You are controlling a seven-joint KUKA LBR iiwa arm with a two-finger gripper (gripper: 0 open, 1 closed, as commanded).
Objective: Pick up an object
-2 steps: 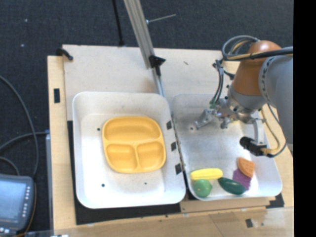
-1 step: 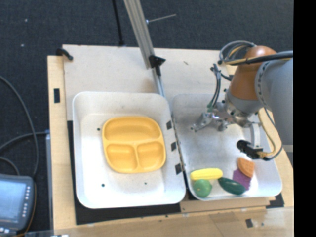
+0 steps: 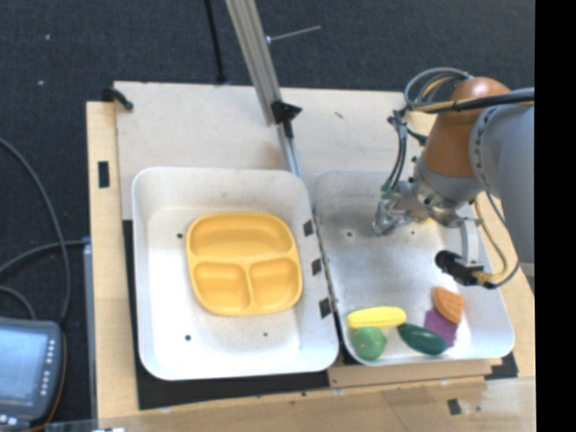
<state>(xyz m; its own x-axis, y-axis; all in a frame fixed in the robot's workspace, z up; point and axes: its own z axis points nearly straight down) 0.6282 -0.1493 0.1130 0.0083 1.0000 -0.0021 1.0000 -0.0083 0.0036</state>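
Lying in the right bin [image 3: 360, 241]: five toy foods [image 3: 405, 327].

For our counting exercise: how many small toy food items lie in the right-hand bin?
5, all clustered at the right bin's near edge: a yellow banana, a green round fruit, a dark green vegetable, a purple piece and an orange piece. More may hide beneath the arm.

This is a robotics lab, not a home or shop: a plain wooden bench [image 3: 216, 133] stands on dark carpet [image 3: 108, 25]. Behind the bench, an aluminium strut [image 3: 252, 39] rises over it (likely a mounting pole), cables [image 3: 36, 223] trail across the floor to the bench's left, and a small monitor [image 3: 27, 367] sits near its front left corner.
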